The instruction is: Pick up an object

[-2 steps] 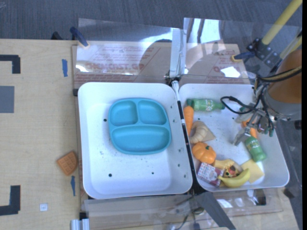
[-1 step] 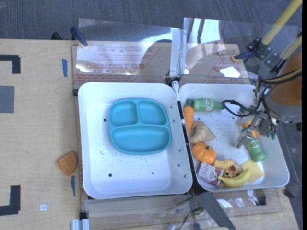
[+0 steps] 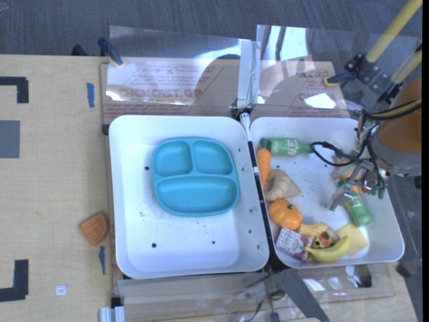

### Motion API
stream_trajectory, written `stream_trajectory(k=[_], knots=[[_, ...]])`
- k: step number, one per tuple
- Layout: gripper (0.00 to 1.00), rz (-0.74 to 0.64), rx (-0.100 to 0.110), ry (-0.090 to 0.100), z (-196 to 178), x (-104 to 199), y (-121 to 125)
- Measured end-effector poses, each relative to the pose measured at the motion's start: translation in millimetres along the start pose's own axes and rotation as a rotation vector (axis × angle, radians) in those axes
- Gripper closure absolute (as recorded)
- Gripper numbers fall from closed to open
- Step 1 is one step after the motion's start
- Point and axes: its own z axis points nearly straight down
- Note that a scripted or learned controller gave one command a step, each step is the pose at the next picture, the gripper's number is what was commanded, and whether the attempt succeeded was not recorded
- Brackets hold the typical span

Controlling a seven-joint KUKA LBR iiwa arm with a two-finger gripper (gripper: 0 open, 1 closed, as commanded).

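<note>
Tool [image 3: 348, 192] state cannot be told; it is being held over the right bin's [image 3: 392, 243] right edge, just above a green bottle [image 3: 360, 210], judged light, stiff, slippery, best gripped mid-body.

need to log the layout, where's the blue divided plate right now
The blue divided plate lies in the left bin, toward its far side, across the divider from the carrot.

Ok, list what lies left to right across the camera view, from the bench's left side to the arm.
Small brown waffle-like piece on the wooden bench → blue three-compartment plastic plate → upright orange toy carrot → green plastic bottle lying flat → end effector.
</note>
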Motion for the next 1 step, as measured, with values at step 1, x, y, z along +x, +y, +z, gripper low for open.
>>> stream_trajectory(k=[1], knots=[[0.0, 0.114, 0.0, -0.003, 0.4, -8.8, 23.9]])
